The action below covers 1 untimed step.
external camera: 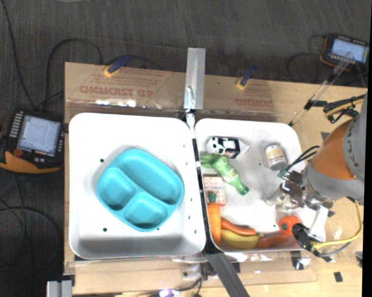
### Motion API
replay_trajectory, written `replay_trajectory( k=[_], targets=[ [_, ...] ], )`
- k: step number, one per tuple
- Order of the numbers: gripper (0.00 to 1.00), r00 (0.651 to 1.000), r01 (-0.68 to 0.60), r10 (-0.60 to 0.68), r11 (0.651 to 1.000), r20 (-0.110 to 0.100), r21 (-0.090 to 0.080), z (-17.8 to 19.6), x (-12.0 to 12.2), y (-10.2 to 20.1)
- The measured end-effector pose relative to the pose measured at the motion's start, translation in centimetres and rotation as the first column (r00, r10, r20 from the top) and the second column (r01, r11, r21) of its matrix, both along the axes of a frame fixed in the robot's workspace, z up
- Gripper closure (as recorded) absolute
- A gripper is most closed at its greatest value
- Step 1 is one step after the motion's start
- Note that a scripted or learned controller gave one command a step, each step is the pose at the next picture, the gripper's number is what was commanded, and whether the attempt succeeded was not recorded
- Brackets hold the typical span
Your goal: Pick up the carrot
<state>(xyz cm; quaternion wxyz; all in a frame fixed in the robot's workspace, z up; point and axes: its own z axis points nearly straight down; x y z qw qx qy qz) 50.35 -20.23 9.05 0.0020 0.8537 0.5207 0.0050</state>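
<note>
Right now, gripper (286,197) hovers right of carrot (214,221).

A wooden bench (85,77) stands on a dark carpeted floor (31,48) crossed by thin black cables (16,215). Clear plastic sheeting (133,91), held by a blue clamp (117,64) and a yellow clamp (245,79), covers the bench's far edge. A handheld control pendant (31,141) with a lit screen lies on the floor at left; another pendant (343,52) lies at upper right. Light is even.
</note>
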Motion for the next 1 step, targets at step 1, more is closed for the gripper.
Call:
replay_trajectory(
  k=[1],
  targets=[
    [1.00, 0.881, 0.473, -0.473, 0.881, 0.009, -0.001, 0.07, -1.15, 2.01]
  ],
)
